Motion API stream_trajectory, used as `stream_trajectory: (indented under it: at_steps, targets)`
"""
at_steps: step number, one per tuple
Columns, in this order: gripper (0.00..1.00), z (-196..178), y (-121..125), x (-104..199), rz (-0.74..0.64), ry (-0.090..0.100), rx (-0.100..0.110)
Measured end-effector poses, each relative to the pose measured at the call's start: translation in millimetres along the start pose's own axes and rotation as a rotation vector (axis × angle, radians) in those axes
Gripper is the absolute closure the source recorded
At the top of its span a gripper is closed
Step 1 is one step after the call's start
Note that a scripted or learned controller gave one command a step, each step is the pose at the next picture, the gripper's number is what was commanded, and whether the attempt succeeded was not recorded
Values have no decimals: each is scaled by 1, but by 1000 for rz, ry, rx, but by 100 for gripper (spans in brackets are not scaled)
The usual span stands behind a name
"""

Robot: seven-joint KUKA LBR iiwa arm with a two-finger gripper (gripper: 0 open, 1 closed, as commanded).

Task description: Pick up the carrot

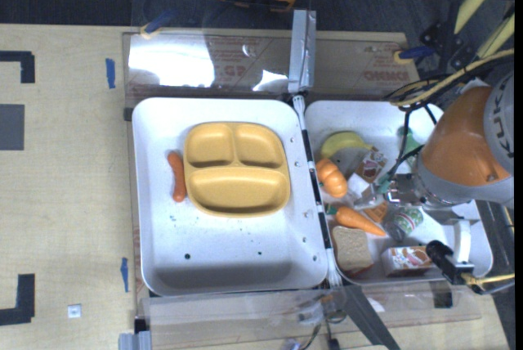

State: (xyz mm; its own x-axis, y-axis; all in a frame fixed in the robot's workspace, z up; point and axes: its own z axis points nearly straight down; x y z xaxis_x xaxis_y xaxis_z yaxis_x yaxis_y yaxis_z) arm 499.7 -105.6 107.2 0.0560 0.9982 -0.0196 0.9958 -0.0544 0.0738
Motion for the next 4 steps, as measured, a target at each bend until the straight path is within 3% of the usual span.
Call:
stream_trajectory:
  at_steps: [2,3,4]
  targets:
    - [0,1,-1,4,141,2,3]
    - [0,18,-17,1,-2,14,57]
    - [100,8,-15,1,-2,15,53]
